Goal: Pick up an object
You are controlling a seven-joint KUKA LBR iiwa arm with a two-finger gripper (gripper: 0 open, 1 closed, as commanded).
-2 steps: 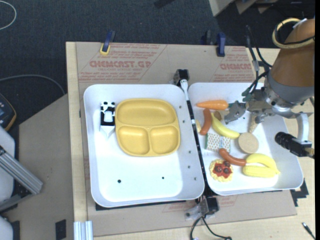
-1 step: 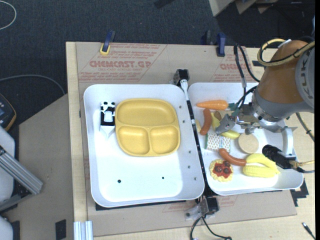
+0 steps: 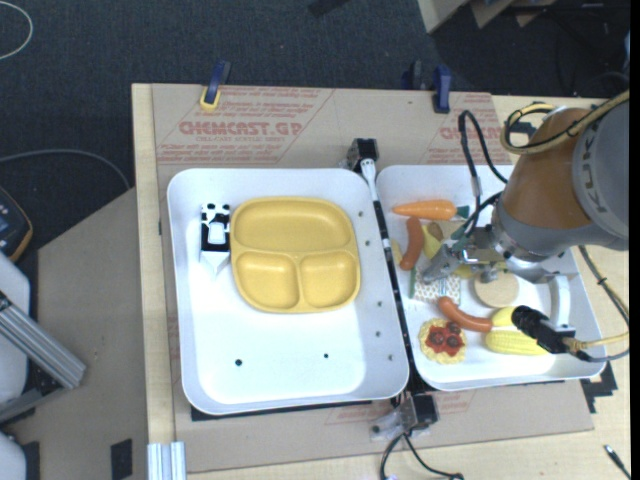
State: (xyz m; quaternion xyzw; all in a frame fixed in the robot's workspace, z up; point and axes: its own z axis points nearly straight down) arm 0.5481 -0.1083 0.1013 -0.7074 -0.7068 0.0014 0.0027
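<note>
The right bin [image 3: 590, 313] holds toy food. An orange carrot [image 3: 425, 209] lies at its far side. An orange-brown sausage [image 3: 410, 244] lies along the left wall. A red sausage [image 3: 466, 315], a small pizza [image 3: 444, 340] and a yellow corn cob [image 3: 514, 342] sit near the front. My gripper [image 3: 443, 264] hangs low over the middle of this bin, just right of the orange-brown sausage and above a speckled white piece [image 3: 436, 289]. A tan round biscuit [image 3: 496, 291] lies beside it. The arm hides the bin's right middle.
The left bin [image 3: 290, 368] carries a yellow three-part plate [image 3: 295, 251] and a small black-and-white object [image 3: 214, 230] by its left wall. A black clip [image 3: 363, 152] sits where the bins meet at the back. Cables run along the bench's right side.
</note>
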